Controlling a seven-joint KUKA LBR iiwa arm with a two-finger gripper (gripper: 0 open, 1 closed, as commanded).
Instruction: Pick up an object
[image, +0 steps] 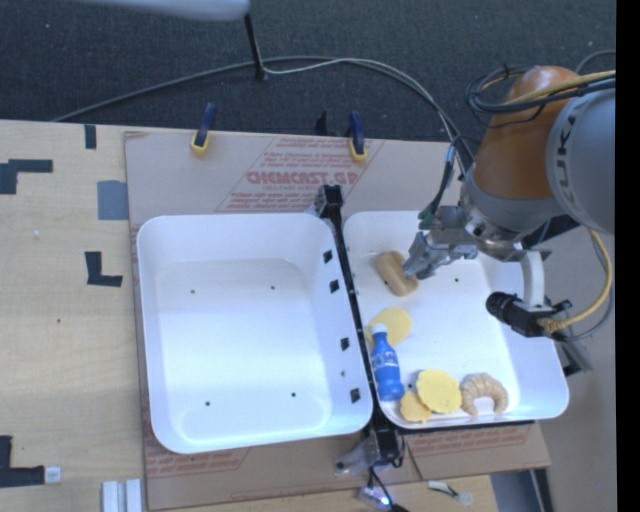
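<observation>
You have two bins side by side on the desk: the left bin and the right bin. In the right one, a bread roll lies toward the back, just beside the gripper. A bottle, two round slices and a croissant lie along its front.

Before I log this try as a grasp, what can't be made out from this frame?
- Gripper: blurred beside the tan bread roll; contact or grip cannot be told.
- Roll's right end: covered by the gripper.
- Right bin: its far right corner sits under the arm's wrist.
- Blue bottle: label too small to read.
- Yellow pieces beside the croissant: overlapping, so their count is unclear.
</observation>
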